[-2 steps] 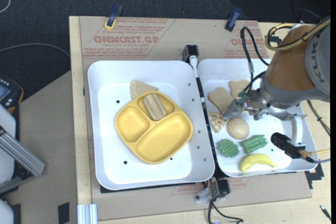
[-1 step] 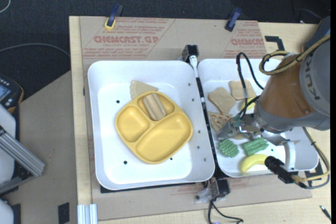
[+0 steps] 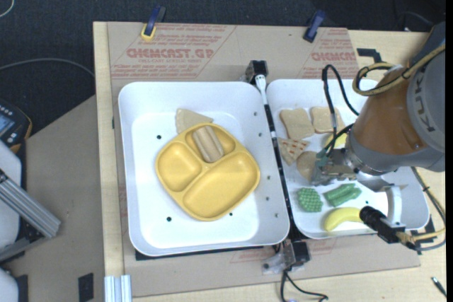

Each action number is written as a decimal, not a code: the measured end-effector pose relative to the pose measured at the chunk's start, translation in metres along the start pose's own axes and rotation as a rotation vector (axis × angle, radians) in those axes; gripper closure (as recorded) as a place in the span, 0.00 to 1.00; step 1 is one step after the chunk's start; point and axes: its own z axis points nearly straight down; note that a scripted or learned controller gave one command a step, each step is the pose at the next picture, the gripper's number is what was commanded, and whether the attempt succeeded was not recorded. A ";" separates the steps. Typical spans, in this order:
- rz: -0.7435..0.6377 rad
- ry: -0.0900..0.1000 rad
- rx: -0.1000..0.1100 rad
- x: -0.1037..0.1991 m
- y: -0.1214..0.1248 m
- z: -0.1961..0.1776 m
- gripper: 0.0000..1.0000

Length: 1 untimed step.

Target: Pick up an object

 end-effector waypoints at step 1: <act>-0.001 -0.001 0.001 0.000 0.005 0.011 1.00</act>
